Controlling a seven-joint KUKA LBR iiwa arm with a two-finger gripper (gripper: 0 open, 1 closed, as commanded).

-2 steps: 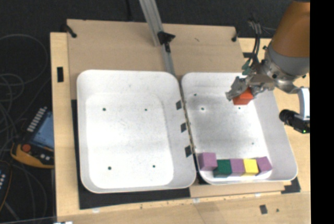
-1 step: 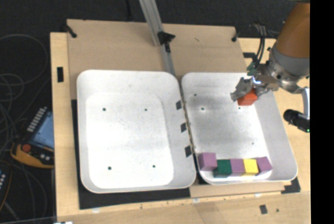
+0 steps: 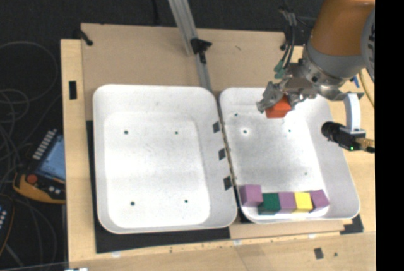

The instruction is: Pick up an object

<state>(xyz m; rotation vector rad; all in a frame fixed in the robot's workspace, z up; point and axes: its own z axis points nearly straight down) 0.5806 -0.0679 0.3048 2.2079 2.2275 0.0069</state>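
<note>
A: Two shallow white bins are sitting side by side on a tan tabletop (image 3: pixel 145 52), seen from above at a slant. What is happening in the right bin (image 3: pixel 328 137)?

B: One grey arm with an orange band (image 3: pixel 344 4) is reaching in from the right. Its tool (image 3: pixel 276 102) is hanging over the far part of the right bin, and an orange-red block (image 3: pixel 278 109) is sitting between its fingers, so the tool is closing on that block. Whether the block is resting on the bin floor or is lifted off it, I cannot tell.

A: Are other things lying in that bin?

B: Five small blocks are lining up along its near wall, touching or just beside one another. From left to right they are showing as a purple block (image 3: pixel 252 194), a green block (image 3: pixel 270 203), a second purple block (image 3: pixel 287 201), a yellow block (image 3: pixel 303 201) and a third purple block (image 3: pixel 319 198). They are lying well apart from the tool.

A: And the left bin (image 3: pixel 104 105)?

B: Its white floor is showing a few small dark dots. A slanted metal rail (image 3: pixel 180 1) is running from the far edge down to the gap between the bins. Off the tabletop to the left, a handheld control pendant (image 3: pixel 44 168) is lying among dark cables (image 3: pixel 16 93) on the floor.
</note>
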